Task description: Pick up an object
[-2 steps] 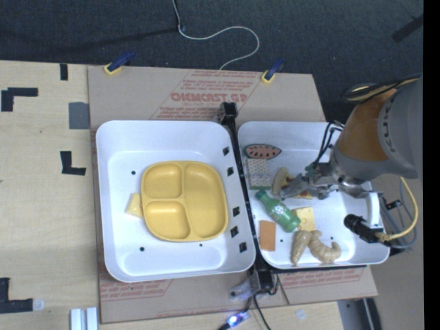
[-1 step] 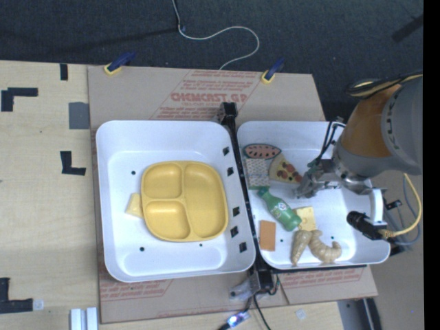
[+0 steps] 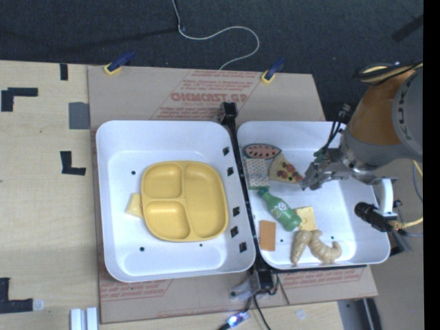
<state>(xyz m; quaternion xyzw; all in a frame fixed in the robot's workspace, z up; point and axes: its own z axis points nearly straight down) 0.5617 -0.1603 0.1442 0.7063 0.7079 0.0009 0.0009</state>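
While my arm point(image 3: 385, 126) reached in over the right bin point(image 3: 344, 249), my hand point(image 3: 314, 177), grip state unclear, hovered just beside the pizza slice point(image 3: 284, 170), a yellow wedge with red spots.

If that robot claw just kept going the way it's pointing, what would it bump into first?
Probably the pizza slice: the gripper points down and leftward right beside it. Depth is unclear, so it might meet the right bin's bare floor instead.
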